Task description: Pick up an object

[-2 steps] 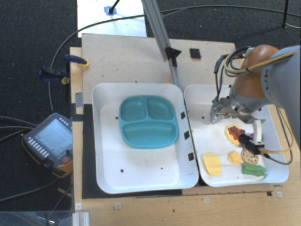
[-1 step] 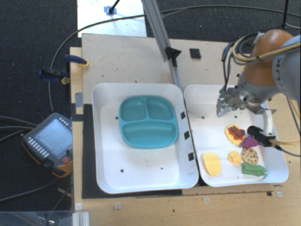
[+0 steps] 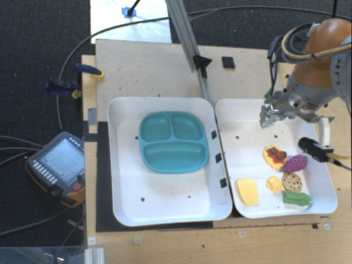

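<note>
My tool (image 3: 269,117) hangs over the right bin (image 3: 242,147), near its far edge, with white floor showing under it; I cannot tell how wide it stands, and I see nothing caught in it. I place everything else from the yellow wedge (image 3: 247,192) near that bin's front rim. Just to its right sit a small yellow piece (image 3: 274,183), a speckled cookie (image 3: 291,181) and a green vegetable (image 3: 297,199), the last almost against the front rim. Beyond those lie a pizza slice (image 3: 274,155) and a purple grape bunch (image 3: 295,162), close to the right wall. Beyond the wedge, toward my tool, the floor is bare white. Left of the wedge, past the divide, the left bin (image 3: 165,202) holds a teal divided plate (image 3: 174,142) with bare floor around it.
</note>
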Available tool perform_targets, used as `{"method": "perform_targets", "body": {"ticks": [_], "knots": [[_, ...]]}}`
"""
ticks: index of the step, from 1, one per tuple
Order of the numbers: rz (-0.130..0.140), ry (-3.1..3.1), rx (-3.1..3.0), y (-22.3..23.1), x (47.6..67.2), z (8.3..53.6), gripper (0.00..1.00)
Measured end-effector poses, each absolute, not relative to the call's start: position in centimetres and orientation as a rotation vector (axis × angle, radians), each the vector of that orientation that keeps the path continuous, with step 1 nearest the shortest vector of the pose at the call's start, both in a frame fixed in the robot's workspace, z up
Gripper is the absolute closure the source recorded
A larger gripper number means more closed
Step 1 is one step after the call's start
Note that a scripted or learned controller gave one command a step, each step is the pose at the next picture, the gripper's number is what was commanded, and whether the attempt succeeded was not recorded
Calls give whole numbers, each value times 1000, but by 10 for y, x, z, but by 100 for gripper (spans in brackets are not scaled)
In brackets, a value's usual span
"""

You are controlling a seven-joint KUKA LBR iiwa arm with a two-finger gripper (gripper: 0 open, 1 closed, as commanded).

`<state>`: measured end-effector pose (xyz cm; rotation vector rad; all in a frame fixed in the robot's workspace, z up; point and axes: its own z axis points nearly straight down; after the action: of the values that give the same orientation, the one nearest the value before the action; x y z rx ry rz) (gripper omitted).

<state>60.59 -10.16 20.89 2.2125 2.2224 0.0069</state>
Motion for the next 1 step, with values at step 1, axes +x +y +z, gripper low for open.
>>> {"method": "perform_targets", "body": {"ticks": [1], "knots": [[2,2232,2212,-44,590,204,100]]}}
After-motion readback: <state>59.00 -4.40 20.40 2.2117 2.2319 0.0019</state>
